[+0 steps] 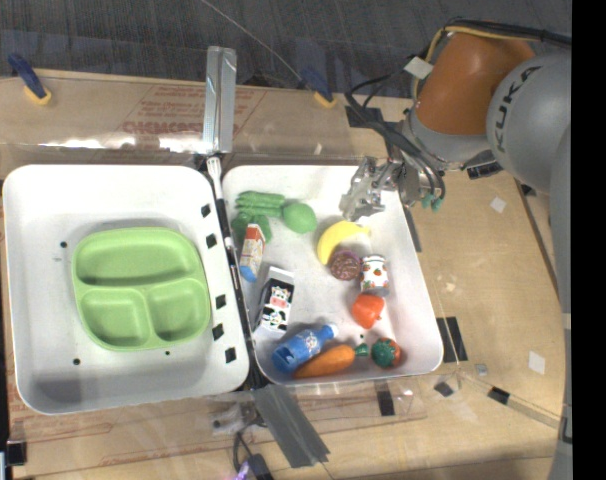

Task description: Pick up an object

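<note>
My gripper [361, 204] hangs over the back right part of the right bin [423, 298], just above a yellow banana-like toy [335, 236]. Nothing shows between its fingers. The bin also holds a green ball [300, 216], a green ridged vegetable [257, 204], a small bottle with a red band [251, 248], a black-and-white carton [275, 303], a dark red round piece [347, 265], a small can [374, 273], a red tomato-like toy [368, 309], a blue bottle [303, 346], an orange carrot [329, 361] and a small red-and-green piece [385, 352].
The left bin [33, 218] holds a green divided tray [141, 288]. A metal bar [219, 98] stands at the back between the bins. Cables run from the arm's orange band [468, 78] down to the wrist.
</note>
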Motion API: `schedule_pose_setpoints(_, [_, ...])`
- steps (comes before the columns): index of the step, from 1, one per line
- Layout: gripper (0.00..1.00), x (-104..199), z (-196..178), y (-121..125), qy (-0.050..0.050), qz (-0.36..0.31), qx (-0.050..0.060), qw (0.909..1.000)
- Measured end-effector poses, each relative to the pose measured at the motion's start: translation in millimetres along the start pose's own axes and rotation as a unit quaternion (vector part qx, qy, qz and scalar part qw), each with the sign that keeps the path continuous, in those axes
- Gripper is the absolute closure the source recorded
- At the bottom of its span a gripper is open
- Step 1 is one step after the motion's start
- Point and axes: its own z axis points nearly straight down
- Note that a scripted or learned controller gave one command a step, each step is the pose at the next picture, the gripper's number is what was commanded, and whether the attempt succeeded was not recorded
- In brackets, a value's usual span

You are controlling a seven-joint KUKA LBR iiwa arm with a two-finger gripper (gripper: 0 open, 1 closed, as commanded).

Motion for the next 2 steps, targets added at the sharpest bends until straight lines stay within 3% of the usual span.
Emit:
schedule_pose_setpoints(1, [1.0, 2.4, 7.0, -4.2, 0.002, 0.145, 0.0, 0.9894])
schedule_pose_setpoints(2, [1.0, 13.2, 17.1, -5.6, 0.003, 0.25, 0.0, 0.9682])
